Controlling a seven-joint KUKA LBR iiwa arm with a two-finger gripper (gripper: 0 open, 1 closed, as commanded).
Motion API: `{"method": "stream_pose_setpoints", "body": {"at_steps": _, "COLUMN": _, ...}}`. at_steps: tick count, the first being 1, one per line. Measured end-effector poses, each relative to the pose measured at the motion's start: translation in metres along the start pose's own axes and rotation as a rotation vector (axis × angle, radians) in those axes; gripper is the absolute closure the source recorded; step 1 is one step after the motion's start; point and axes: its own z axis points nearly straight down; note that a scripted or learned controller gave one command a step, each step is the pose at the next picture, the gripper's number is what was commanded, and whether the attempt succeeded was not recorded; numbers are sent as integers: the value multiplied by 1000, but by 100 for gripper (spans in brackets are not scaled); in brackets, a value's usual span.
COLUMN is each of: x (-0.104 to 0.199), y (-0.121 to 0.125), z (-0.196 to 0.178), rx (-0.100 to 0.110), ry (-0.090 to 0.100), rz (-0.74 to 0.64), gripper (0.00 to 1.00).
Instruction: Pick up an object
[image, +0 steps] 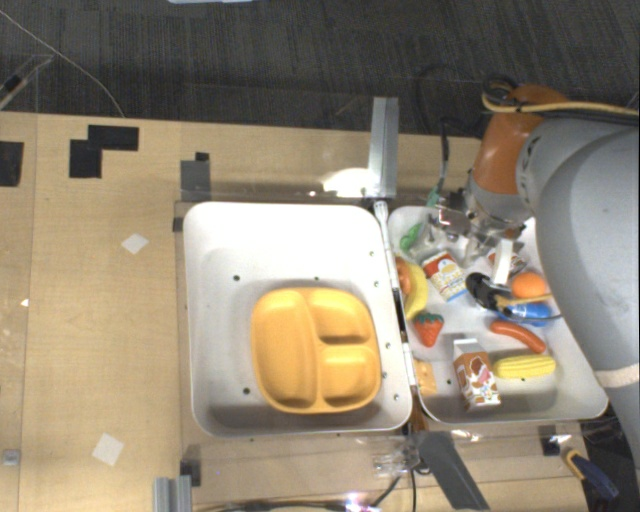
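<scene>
Gripper (470, 228) down at the back of the right bin (580, 400), and from my screen I can't tell how it's set or whether it has anything.

Nearest it I see a small can (446, 275) and a green piece (412, 237) (too small to name). Further out sit a strawberry (428, 328), corn cob (524, 367) and little carton (477, 379). Left bin (215, 300) carries a yellow divided tray (314, 348).

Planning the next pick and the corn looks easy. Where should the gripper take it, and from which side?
Grip the corn across its middle, coming straight down from above. It lies flat and long, roughly left to right in the right bin, so fingers closing across its narrow width should fit. The carton sits close at its left end and the sausage just behind, so avoid the ends.
</scene>
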Motion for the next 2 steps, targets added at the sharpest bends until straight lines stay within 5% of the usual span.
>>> {"method": "stream_pose_setpoints", "body": {"at_steps": 1, "x": 2, "y": 4, "z": -15, "rx": -17, "ry": 0, "rz": -6, "gripper": 100}}
{"method": "stream_pose_setpoints", "body": {"at_steps": 2, "x": 0, "y": 2, "z": -13, "rx": -12, "ry": -3, "rz": -7, "gripper": 0}}
